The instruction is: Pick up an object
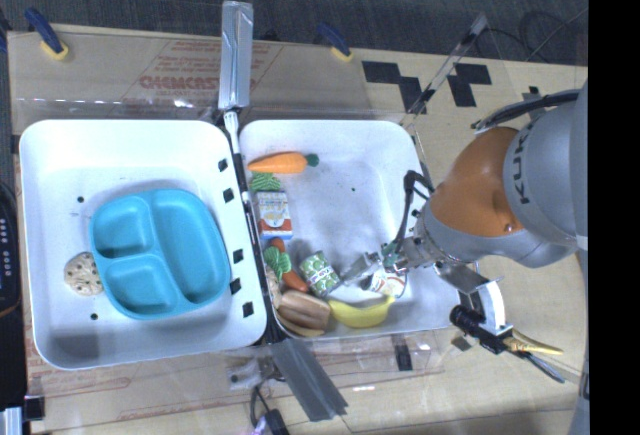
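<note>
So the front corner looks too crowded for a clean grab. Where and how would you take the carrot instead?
Probably grip the carrot across the middle of its orange body, coming straight down from above. It lies flat and apart from the other items near the right bin's back wall, long axis running left-right, so closing across its narrow width looks easiest.

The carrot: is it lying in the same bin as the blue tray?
No, the carrot lies in the right bin, while the blue tray sits in the left bin.
</note>
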